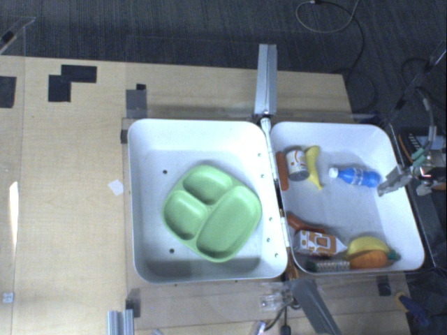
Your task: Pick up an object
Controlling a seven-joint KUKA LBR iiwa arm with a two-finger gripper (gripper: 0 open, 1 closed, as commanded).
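Observation:
The right bin holds several objects. A small can lies beside a yellow banana near its back left. To their right a blue and white bottle lies on its side. Along the front wall are a brown and white carton, a yellow lemon and an orange fruit. My gripper sits at the bin's right rim, just right of the bottle's blue end and low over the bin. I see nothing held in it.
A green divided plate lies in the left bin. A grey metal post rises behind the divider between the bins. A reddish-brown item lies along the right bin's left wall. Cables trail on the dark floor behind.

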